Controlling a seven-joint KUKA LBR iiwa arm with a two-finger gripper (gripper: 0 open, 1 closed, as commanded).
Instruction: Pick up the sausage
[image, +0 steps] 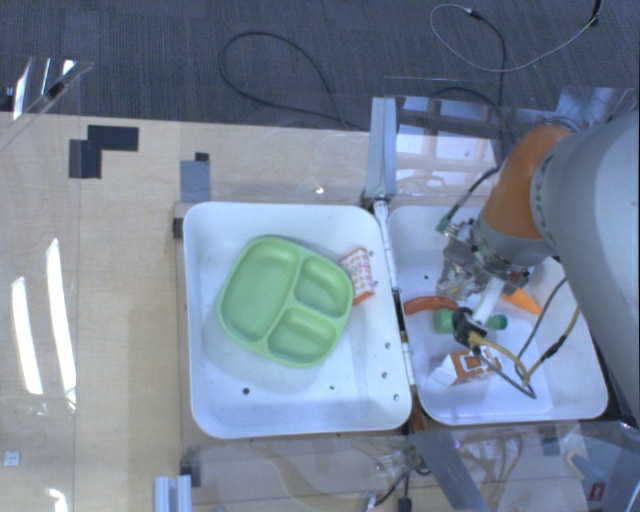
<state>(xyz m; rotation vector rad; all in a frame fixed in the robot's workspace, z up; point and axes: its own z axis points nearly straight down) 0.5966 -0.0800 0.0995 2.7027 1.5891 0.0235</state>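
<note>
The sausage (424, 303) is a thin, curved orange-red piece lying in the right bin (590, 395), close to that bin's left wall. My gripper (458, 284) hangs over the right bin just right of and above the sausage's right end, which its body covers. I see nothing held by it.
Just below the gripper lie green toy pieces (443, 321) and a white and orange packet (466, 366). An orange wedge (521, 299) lies to its right. The left bin (300, 410) holds a green divided plate (286, 300) and a small orange and white packet (358, 272).
</note>
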